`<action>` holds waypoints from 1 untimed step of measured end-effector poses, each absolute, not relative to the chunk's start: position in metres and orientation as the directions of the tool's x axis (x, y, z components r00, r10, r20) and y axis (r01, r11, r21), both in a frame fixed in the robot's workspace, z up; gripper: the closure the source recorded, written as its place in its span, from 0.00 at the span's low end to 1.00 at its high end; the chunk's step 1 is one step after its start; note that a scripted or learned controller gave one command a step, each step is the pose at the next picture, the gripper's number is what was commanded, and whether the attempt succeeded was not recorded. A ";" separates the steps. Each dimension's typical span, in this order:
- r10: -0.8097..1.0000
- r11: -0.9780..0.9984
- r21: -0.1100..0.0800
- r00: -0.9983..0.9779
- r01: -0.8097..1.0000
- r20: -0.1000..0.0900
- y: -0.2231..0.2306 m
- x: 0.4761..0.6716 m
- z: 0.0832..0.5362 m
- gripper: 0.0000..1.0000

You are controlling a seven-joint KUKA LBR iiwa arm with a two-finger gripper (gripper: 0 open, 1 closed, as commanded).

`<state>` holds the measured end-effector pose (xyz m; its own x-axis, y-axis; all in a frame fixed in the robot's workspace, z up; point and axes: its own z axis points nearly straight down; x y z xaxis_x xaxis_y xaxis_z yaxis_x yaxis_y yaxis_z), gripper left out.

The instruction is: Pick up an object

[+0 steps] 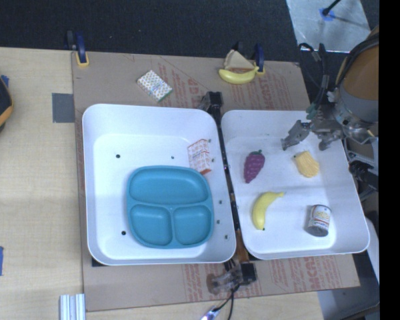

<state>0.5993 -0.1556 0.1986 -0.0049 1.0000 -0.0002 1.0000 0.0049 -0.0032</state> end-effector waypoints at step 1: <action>1.000 0.006 -0.006 -0.006 1.000 0.001 -0.099 0.478 0.091 0.00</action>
